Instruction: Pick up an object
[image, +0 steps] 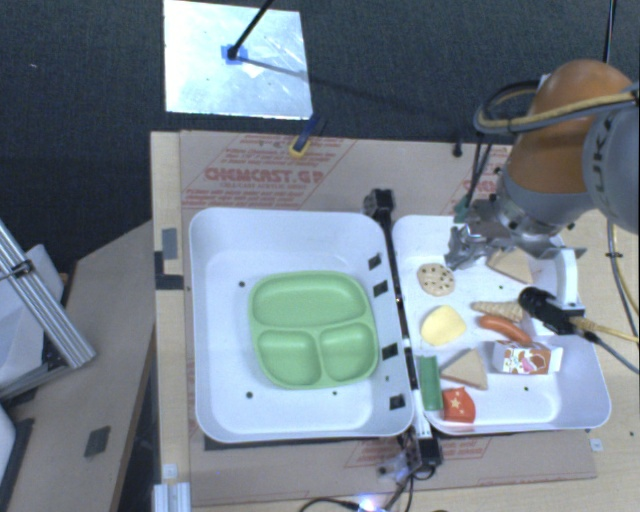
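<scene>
From my station the gripper (462, 247) hangs at the right bin's (585, 410) upper edge, its grip state unreadable, just above the cookie (435, 279); crowded neighbours risk a miss.

A robotics lab is indicated: two white bins (300, 225) are fixed on a cardboard-covered worktop (260, 170), aluminium framing (40, 310) is seen at left, cables (500, 105) at upper right.
</scene>
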